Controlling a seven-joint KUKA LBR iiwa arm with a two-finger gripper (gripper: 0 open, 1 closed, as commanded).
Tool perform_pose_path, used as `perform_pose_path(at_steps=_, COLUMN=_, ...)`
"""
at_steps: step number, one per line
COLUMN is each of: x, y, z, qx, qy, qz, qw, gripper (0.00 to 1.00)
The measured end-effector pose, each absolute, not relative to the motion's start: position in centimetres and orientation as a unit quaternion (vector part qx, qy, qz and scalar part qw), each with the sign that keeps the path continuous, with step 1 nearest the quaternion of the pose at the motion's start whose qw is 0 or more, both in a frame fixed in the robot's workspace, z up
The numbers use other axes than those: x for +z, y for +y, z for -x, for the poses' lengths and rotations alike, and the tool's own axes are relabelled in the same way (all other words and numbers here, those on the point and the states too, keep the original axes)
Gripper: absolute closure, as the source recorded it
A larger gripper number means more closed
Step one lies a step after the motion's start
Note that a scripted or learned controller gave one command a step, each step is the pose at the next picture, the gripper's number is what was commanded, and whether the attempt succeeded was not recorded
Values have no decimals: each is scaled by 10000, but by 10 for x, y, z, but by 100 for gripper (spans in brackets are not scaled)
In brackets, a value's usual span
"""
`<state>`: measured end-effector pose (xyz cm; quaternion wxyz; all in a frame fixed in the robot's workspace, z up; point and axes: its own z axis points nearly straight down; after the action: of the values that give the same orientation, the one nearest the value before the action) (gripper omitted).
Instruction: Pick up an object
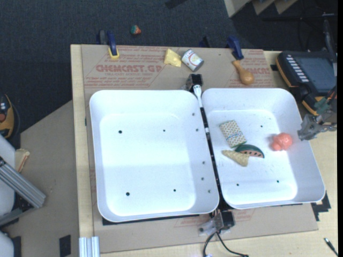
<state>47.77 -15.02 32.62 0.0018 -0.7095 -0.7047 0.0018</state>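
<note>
The gripper [316,123] is cut off by the right edge, so little beyond a grey blur is seen of it. The small object [135,30] on the floor beyond the counter [80,68] is too small to be identified.

A robotics lab is suggested: two white bins [150,98] are clamped onto a cardboard-covered tabletop [134,66], a control pendant [308,71] is laid alongside, and dark carpet [53,15] is seen.
</note>
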Motion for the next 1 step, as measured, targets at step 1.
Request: perform_pose_path(at_steps=1, x=345, y=-222, z=-479, qx=2, qy=-7050, qz=7092, qw=-37, gripper=100)
